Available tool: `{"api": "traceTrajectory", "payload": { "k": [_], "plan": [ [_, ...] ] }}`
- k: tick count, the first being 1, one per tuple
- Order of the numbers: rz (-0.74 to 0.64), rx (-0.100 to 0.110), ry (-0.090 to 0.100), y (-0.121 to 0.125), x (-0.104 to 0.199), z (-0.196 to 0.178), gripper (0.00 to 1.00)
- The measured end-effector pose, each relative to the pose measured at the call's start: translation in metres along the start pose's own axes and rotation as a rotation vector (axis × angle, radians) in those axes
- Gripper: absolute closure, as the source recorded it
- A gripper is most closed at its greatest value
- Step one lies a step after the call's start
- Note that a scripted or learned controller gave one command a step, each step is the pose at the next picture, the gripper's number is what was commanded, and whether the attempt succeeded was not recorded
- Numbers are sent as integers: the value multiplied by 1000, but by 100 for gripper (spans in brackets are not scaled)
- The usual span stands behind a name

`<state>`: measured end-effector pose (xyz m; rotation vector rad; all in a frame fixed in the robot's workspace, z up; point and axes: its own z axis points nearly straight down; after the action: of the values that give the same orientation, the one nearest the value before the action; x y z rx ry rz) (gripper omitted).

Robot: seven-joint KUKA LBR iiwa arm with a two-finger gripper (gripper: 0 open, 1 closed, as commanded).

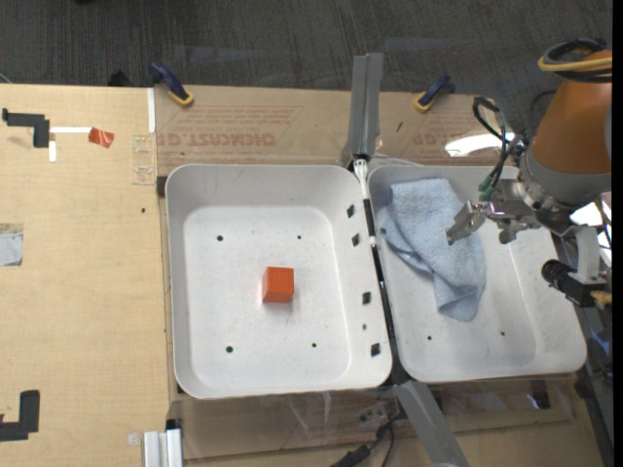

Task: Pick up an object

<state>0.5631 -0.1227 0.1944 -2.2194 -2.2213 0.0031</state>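
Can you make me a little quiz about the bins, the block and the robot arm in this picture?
1. True or false: the orange block lies in the left bin.
2. What is the crumpled thing in the right bin?
A. a blue cloth
B. a green ball
C. a yellow cup
3. Fill in the gap: the end effector hangs over the ____ bin.

Key
1. True. The block sits alone near the middle of the left bin.
2. A. The blue cloth lies bunched up, from the bin's upper left toward its middle.
3. Right. The end effector is above the cloth.
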Motion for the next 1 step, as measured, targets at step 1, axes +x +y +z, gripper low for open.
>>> {"api": "traceTrajectory", "payload": {
  "k": [1],
  "plan": [
    [0,0,0,0,0,0,0]
  ]
}}
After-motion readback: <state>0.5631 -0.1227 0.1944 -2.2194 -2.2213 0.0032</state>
